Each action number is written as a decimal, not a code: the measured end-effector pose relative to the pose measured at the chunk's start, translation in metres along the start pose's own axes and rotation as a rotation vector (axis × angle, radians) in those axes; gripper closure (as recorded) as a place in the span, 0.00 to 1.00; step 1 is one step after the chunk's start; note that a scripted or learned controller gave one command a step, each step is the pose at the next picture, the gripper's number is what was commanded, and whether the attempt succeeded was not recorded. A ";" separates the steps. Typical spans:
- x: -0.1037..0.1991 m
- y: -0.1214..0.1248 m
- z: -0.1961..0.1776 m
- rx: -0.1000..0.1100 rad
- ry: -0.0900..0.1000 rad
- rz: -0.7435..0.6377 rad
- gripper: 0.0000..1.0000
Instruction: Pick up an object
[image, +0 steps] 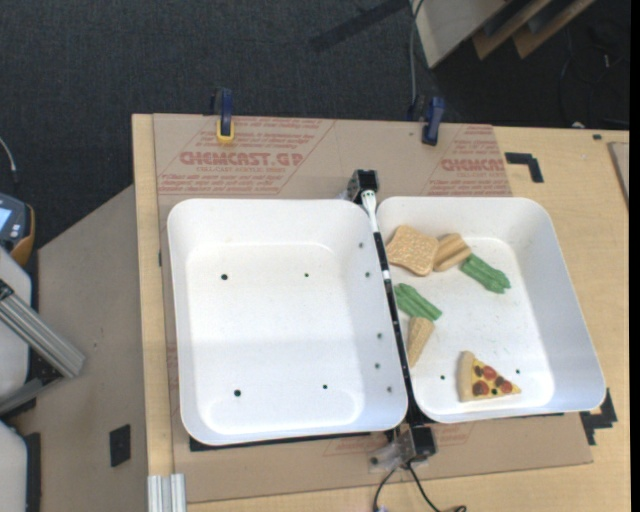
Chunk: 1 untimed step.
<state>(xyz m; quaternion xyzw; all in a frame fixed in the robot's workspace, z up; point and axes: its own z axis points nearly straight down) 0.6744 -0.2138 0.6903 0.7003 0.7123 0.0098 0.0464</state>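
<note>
In the camera view, the right bin (560, 300) on the counter (150, 300) holds a cracker (411, 249), a bread piece (451, 251), two green pods (486, 272) (417, 301), a wedge (418, 338) and a pizza slice (486, 380). The left bin (270, 320) lies beside it. The end effector's state cannot be told.

The tan toy bread wedge (418, 338) in the right white bin (560, 300) has its upper end tucked under the green toy bean pod (416, 300), so that end is hidden. The small tan bread piece (452, 251) is partly covered by the square toast-like cracker (411, 249) at its left. The cardboard-covered worktop (250, 140) is cut off by the right frame edge. At the left edge, a grey metal rail (40, 335) and a dark device with an orange rim (14, 226) are cropped and cannot be identified. Objects in the upper right corner (500, 30) are cut off by the top edge.
</note>
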 end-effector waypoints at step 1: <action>0.000 0.003 -0.011 -0.027 -0.011 -0.010 1.00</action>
